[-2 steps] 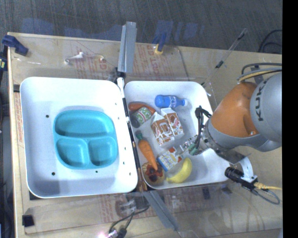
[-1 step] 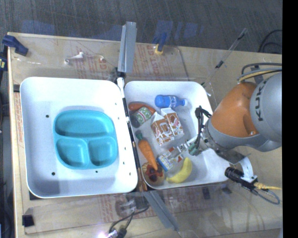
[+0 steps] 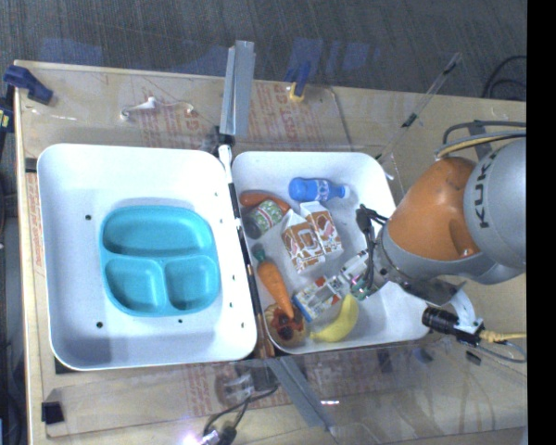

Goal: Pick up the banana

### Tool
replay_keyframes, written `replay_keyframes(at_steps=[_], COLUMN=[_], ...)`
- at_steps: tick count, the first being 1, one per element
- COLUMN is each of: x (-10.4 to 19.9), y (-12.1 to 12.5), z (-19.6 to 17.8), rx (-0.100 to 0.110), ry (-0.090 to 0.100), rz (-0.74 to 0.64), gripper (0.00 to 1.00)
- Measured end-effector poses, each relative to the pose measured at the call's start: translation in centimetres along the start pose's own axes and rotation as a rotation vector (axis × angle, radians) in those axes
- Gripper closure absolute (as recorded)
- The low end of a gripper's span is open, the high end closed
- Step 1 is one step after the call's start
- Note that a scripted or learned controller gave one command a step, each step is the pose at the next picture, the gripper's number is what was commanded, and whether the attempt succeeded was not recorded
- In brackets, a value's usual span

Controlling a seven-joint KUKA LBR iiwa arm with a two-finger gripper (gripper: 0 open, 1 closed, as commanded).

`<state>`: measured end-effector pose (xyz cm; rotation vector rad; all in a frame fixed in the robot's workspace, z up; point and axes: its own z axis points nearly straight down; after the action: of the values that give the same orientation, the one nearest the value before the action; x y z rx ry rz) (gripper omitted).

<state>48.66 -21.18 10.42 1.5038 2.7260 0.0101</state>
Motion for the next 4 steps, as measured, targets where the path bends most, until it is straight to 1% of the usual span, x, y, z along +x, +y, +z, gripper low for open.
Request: replay_keyframes(at_steps=[1, 2, 3, 4], x=[0.0, -0.2, -0.2, 0.1], y=[0.0, 0.1, 0.1, -0.1], z=[0.0, -1.1, -1.1, 0.1], rx=[0.001, -0.001, 0.0, 0.004], ry=[0.002, -0.004, -0.004, 0.005], rz=[-0.108, -0.11, -0.111, -0.126], gripper=[0.0, 1.0, 0.0, 0.0])
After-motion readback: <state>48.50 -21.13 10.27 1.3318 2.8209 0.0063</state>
